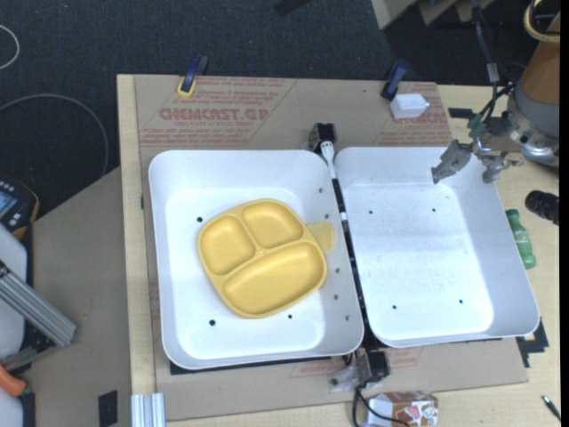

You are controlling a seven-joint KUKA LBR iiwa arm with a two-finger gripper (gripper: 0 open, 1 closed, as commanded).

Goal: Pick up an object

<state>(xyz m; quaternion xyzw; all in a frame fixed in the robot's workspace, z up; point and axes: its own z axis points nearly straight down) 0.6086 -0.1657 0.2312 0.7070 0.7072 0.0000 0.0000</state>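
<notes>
The gripper hangs at the upper right of the frame over the right bin's far corner, fingers spread and holding nothing. The yellow divided plate lies untouched in the left bin, so the whole pick remains.

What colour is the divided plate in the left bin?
Yellow; the divided plate shows plainly in the camera view.

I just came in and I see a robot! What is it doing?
The robot arm's pincer is up over the far right corner of the right bin, and it has nothing in it. The yellow divided plate is lying in the left bin, far from the pincer. Nothing has been picked up yet.
</notes>
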